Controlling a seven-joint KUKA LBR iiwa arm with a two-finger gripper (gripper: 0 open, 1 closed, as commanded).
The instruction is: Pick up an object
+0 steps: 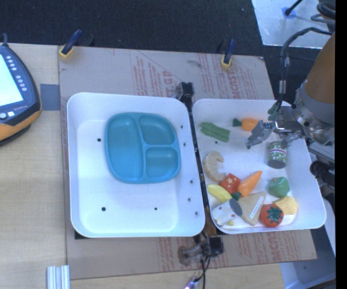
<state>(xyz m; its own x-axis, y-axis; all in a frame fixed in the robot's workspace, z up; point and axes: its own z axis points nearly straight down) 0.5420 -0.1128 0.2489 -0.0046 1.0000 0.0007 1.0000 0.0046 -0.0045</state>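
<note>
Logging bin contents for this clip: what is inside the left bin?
The left bin holds one blue divided plate, lying flat with three bare compartments. Small dark spots dot the bin floor. Whatever lies beneath the plate is covered.

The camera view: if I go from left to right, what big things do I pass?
Orange-rimmed tablet with a white screen → blue divided plastic plate → green toy bean pod → small dark toy can.
</note>
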